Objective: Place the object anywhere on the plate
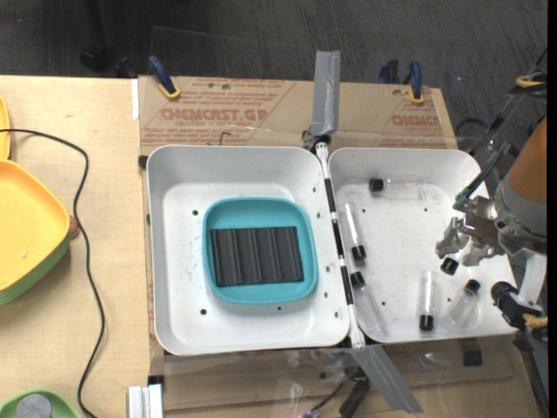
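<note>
Clear vial (427, 300) (black-capped) lies just below-left of the gripper (453, 252).

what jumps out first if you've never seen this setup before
The eye lands on the teal plate with its dark ribbed centre, sitting in the middle of the left white bin. Next come the small clear vials with black caps scattered across the right bin. The arm's gripper hangs over that bin's right side, near one of the vials.
</note>
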Motion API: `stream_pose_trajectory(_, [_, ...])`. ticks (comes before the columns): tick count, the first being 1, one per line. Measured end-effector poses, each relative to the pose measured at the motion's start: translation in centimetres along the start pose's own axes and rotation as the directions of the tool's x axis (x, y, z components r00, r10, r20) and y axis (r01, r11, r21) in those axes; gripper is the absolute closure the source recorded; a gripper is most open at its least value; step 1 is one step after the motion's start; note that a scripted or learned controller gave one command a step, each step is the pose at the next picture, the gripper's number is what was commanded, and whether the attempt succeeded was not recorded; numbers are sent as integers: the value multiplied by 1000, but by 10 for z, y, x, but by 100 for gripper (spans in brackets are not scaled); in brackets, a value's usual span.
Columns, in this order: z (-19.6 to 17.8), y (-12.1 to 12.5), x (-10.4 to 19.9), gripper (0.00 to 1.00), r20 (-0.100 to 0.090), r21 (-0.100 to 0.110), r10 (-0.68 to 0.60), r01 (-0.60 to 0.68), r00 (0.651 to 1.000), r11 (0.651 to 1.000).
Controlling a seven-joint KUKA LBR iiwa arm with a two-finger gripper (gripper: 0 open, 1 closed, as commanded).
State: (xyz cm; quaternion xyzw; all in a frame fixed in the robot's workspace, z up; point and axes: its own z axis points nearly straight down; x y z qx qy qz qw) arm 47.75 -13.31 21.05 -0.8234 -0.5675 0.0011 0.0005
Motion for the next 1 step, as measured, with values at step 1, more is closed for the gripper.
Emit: stream_pose_trajectory(1, [0,0,0,0,0,0,0,0,1000,1000])
